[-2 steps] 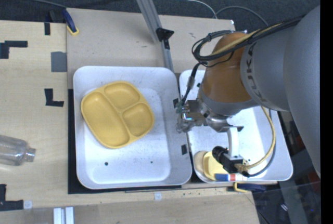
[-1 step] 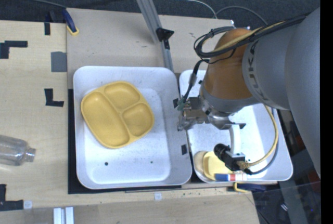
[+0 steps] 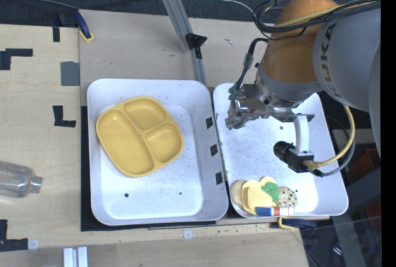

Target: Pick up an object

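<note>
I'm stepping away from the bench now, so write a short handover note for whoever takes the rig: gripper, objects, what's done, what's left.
Gripper: over the right bin's upper left area; finger state can't be judged, nothing seen held.
Objects: yellow divided plate lies in the left bin; a small cluster of items sits at the right bin's near edge.
Done: no pick evident.
Left: grasp and lift one object.
</note>
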You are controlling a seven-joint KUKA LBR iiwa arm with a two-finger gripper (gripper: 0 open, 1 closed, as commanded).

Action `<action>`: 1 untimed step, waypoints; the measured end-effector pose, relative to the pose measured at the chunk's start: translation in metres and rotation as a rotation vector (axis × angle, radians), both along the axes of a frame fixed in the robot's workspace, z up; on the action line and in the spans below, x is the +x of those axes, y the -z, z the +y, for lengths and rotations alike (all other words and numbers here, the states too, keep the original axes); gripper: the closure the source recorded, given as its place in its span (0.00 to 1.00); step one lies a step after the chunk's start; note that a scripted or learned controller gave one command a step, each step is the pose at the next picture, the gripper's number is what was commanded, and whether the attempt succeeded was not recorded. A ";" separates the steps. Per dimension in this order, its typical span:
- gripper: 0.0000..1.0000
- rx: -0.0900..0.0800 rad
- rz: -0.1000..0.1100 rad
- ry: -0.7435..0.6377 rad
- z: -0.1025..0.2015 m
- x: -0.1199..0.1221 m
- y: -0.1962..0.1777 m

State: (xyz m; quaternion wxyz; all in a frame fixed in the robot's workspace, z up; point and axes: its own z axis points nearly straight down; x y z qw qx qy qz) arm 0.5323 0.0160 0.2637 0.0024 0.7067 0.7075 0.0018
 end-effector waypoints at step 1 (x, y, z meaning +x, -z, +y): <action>1.00 0.000 0.019 0.001 0.006 -0.041 0.080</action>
